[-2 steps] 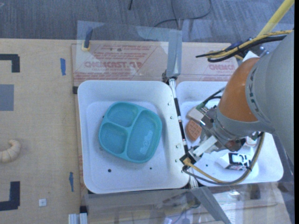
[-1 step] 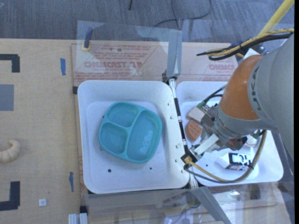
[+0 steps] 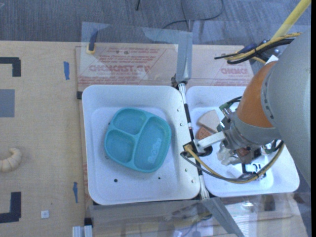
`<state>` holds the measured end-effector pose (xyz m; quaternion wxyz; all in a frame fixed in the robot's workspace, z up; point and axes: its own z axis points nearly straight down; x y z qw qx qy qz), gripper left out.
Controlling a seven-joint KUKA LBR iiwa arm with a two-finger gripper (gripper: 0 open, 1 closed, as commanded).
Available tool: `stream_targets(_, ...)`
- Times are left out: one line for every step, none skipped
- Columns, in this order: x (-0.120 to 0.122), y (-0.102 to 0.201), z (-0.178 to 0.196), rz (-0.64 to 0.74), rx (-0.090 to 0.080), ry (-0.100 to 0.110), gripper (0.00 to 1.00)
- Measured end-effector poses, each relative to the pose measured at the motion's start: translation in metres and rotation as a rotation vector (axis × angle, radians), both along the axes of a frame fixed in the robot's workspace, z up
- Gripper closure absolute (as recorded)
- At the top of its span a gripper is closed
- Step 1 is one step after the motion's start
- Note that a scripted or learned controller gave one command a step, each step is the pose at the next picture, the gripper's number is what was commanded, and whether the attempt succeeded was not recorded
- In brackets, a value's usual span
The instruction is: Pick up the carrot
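In the right bin (image 3: 284, 181), a small orange-brown piece (image 3: 203, 132) that may be the carrot lies near the left wall, partly under a tan wedge-shaped item (image 3: 210, 118). My gripper (image 3: 232, 157) hangs low over the middle of that bin, just right of and below this piece. The grey wrist and its orange band (image 3: 254, 102) cover most of the bin's floor. Something reddish-brown (image 3: 242, 153) peeks out beside the gripper; I cannot tell what it is or whether it is touched.
The left bin (image 3: 98, 181) holds a teal divided plate (image 3: 138, 139). Black and yellow cables (image 3: 217, 174) loop from the wrist across the wall between the bins. A pale croissant-shaped item (image 3: 10, 159) lies on the bench at far left.
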<state>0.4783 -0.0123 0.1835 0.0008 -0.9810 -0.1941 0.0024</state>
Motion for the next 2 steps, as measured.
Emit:
stream_targets(0.0, 0.001, 0.009, 0.004, 0.001, 0.004, 1.0)
stream_targets(0.0, -0.018, 0.0, -0.185, 0.0, 0.001, 1.0)
